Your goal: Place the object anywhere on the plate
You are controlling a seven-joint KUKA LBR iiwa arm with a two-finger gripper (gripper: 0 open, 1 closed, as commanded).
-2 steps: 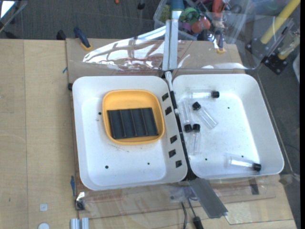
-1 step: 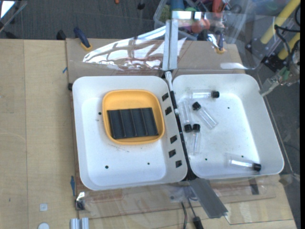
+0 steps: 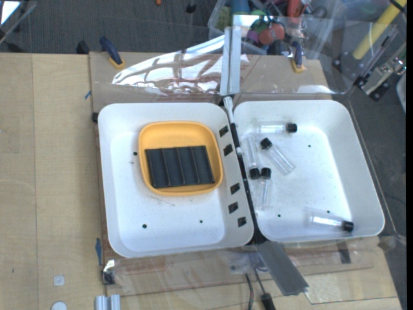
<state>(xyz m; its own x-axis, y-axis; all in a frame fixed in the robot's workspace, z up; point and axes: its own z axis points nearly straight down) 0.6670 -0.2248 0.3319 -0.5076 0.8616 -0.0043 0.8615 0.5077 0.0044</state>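
On the left side of the bench, a white bin [image 3: 122, 225] is holding a yellow plate [image 3: 180, 157], and a black ridged block [image 3: 179, 166] is lying flat on that plate. Just right of it, the second white bin [image 3: 361, 192] is holding 5 clear vials with black caps: 4 are clustering near its left wall, around one capped vial [image 3: 277, 128] at the top, while another vial [image 3: 330, 222] is lying apart near the lower right corner. With no gripper to see, I cannot tell its state.
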